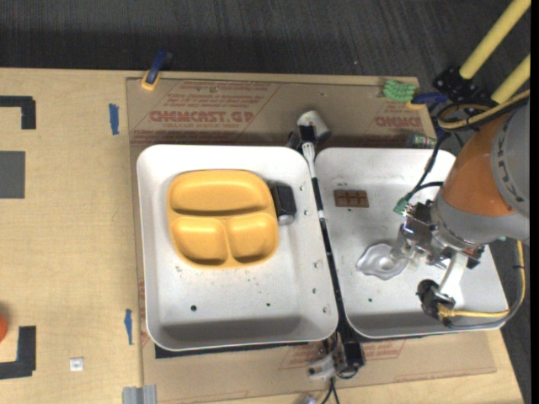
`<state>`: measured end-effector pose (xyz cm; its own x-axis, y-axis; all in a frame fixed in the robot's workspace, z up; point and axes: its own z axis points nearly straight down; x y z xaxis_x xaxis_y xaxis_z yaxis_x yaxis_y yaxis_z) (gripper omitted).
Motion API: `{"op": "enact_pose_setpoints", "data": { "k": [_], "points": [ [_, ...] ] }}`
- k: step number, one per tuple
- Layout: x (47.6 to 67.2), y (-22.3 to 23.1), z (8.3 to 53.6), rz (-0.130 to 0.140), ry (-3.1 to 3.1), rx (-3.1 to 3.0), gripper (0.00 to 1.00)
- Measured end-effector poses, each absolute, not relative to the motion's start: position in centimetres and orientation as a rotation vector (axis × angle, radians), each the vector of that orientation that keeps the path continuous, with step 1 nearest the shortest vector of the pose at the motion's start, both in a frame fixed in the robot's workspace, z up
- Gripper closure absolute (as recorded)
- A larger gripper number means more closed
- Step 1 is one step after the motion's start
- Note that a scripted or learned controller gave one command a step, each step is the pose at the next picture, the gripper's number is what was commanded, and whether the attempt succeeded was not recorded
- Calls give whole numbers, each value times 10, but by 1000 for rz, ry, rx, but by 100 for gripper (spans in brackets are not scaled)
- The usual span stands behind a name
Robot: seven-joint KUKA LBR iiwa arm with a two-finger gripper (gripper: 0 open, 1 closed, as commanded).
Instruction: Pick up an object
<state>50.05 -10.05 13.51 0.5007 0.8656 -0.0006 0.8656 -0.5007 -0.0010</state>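
In the right bin [480, 297] lies a clear, glassy object [377, 262] left of the middle. My gripper [410, 241] hangs low over that bin, right at the clear object's right edge; whether it touches the object cannot be made out. A small brown chocolate-like piece [350, 198] lies toward the right bin's back left. In the left bin [227, 310] a yellow divided plate [224, 217] fills the back half, and a small black and grey object [283, 202] rests against the plate's right edge.
The arm's orange band and grey wrist [484, 183] cover the right bin's right side. A ridge [324, 251] where the two rims meet separates the bins. Blue and green clamps [400, 91] sit on the cardboard behind.
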Motion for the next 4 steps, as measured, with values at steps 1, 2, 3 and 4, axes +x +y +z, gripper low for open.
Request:
{"op": "enact_pose_setpoints", "data": {
  "k": [1,2,3,4],
  "points": [
    [500,-100,135,2,-1569,-2721,0],
    [562,-142,85,-1,-1856,-2538,0],
    [625,-186,86,-16,-1964,-2440,0],
    [525,-132,102,1,-2055,-2373,0]
  ]
}}
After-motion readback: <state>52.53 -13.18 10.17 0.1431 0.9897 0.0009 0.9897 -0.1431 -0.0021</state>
